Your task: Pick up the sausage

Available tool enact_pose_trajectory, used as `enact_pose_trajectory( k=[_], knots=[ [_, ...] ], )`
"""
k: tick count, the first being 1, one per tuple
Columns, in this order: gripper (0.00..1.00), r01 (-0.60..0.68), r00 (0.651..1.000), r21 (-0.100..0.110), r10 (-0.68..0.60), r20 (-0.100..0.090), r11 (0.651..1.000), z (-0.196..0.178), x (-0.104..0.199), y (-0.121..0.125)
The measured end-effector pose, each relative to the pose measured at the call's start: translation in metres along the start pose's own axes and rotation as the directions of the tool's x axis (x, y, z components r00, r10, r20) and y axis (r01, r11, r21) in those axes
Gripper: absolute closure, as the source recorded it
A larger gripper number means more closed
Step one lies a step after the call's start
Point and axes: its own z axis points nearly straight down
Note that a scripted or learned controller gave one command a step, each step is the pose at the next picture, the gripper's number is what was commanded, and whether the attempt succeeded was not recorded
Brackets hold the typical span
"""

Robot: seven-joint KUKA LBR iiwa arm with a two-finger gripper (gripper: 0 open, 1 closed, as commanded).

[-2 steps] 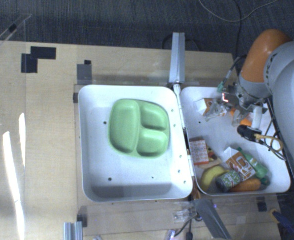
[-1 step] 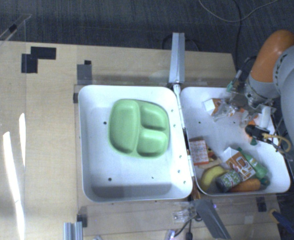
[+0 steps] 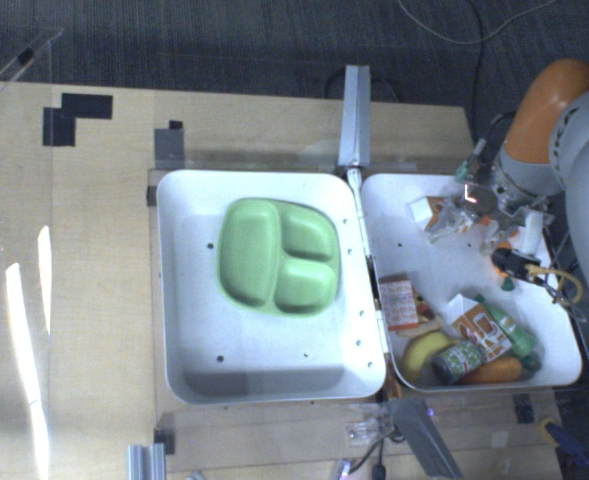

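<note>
We saw task barely begun. Gripper (image 3: 471, 200) hung low at upper right of right bin (image 3: 414, 258); jaw state we could not tell. Likely sausage (image 3: 494, 371), orange, lay at bin's lower right beside banana (image 3: 423, 349), ungrasped. Approach, grasp, lift remained.

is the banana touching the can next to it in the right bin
Touching. The camera view shows the banana in the right bin's near corner with its right end pressed against the green-labelled can, no white floor visible between them.
</note>
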Motion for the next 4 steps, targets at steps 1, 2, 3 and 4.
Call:
enact_pose_trajectory(
  k=[1, 2, 3, 4],
  knots=[
    [0.00, -0.103, 0.995, 0.000, 0.103, 0.010, 0.995, 0.001, 0.003, -0.005],
    [0.00, -0.103, 0.995, -0.001, 0.103, 0.010, 0.995, 0.001, 0.003, -0.005],
    [0.00, -0.328, 0.945, -0.105, 0.327, -0.022, 0.939, 0.003, -0.007, -0.066],
    [0.00, -0.199, 0.980, -0.012, 0.199, 0.017, 0.980, -0.004, -0.005, -0.004]
  ],
)
